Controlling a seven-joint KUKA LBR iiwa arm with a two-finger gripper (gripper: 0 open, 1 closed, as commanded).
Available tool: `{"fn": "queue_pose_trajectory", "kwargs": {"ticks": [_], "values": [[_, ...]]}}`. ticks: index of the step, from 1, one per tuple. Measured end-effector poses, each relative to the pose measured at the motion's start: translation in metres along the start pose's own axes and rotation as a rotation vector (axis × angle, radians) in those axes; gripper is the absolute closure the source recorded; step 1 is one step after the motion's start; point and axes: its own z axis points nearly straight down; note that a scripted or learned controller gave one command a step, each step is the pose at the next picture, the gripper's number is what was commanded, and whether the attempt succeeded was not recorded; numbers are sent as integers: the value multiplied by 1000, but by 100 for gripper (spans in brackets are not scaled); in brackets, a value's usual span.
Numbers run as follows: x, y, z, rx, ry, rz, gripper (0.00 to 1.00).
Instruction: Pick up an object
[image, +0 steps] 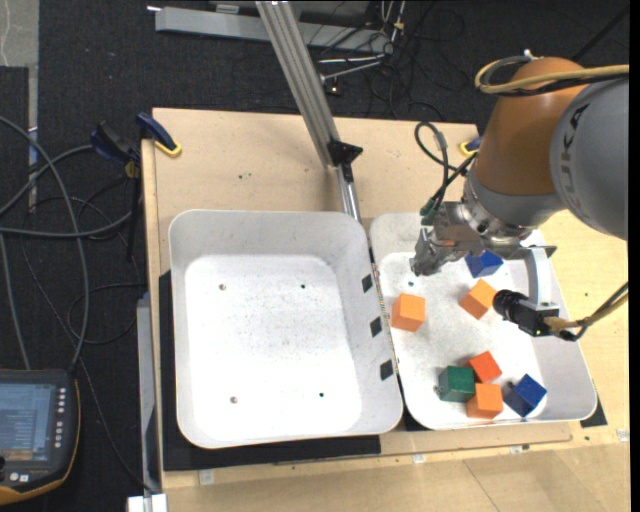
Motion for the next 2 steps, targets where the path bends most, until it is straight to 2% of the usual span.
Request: {"fn": "queue_pose_trajectory", "kwargs": {"ticks": [2], "values": [[110,36,-2,-2,1,0,100]]}}
